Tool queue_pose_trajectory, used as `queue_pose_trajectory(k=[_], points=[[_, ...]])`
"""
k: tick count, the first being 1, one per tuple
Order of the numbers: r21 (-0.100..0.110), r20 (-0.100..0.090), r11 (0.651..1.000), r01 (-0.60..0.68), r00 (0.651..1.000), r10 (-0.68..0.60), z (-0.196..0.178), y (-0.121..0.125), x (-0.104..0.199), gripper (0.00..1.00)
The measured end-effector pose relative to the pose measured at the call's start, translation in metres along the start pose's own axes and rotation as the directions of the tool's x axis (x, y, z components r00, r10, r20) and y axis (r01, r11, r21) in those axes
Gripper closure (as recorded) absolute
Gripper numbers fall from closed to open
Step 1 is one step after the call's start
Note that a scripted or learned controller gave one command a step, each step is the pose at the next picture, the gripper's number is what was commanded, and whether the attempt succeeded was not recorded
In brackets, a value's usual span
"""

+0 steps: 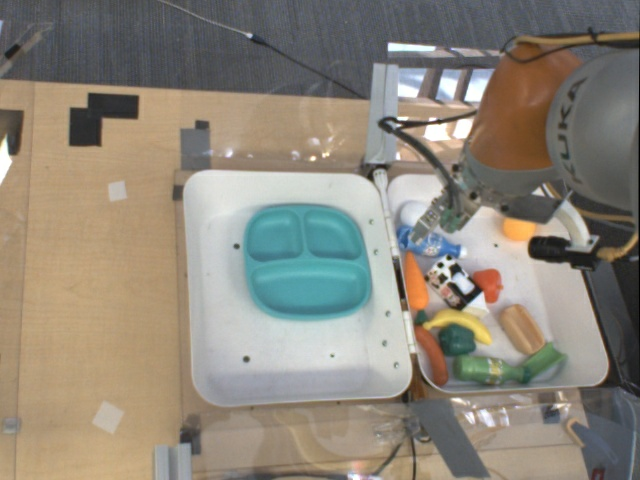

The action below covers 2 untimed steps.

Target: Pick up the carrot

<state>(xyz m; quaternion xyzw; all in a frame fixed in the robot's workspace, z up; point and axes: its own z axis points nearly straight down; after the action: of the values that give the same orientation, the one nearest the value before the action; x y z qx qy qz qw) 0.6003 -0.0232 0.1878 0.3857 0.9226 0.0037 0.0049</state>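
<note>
Carrot point(414, 280) lies along the right bin's point(590, 368) left wall; light, stiff, smooth. You grip mid-length, across its width. Gripper point(440, 218) above it: state cannot be told.

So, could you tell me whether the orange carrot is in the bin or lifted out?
In: the orange carrot lies flat along the right white bin's left wall.
</note>
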Motion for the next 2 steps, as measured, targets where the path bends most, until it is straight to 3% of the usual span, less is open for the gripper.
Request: queue_pose_trajectory(k=[1,2], points=[[0.003,0.000,1.000,-0.005,1.000,0.005,0.001,-0.004,-0.003,0.00],[0.007,-0.002,0.992,-0.123,0.992,0.123,0.002,-0.072,0.058,0.00]])
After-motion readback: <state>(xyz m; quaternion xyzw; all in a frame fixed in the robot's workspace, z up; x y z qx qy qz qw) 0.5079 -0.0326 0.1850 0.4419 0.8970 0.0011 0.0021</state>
